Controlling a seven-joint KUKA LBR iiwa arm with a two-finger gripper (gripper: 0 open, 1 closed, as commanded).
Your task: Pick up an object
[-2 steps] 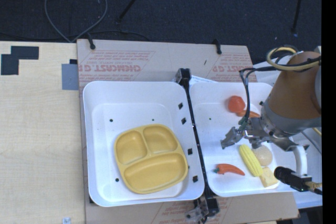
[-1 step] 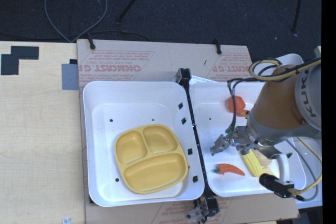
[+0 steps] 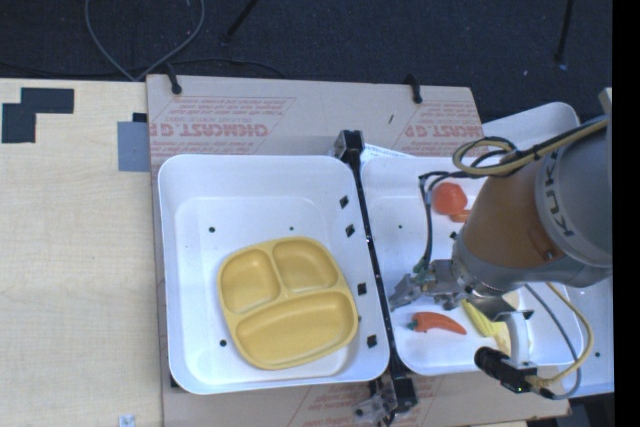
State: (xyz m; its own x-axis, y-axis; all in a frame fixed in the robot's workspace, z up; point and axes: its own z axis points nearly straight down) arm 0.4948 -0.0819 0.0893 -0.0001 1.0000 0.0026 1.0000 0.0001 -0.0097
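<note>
Both bins (image 3: 190, 215) are white. The left one carries a pale yellow divided tray (image 3: 288, 303). The right one shows an orange-red piece (image 3: 450, 199), a red-orange chili (image 3: 437, 322) and a yellow item (image 3: 478, 319). The arm (image 3: 530, 215) is grey with an orange band.

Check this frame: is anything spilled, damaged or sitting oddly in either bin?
Nothing looks spilled or broken. The yellow divided plate lies flat but skewed to the left bin's walls. The small red-orange piece and orange item lie loose in the right bin.
</note>
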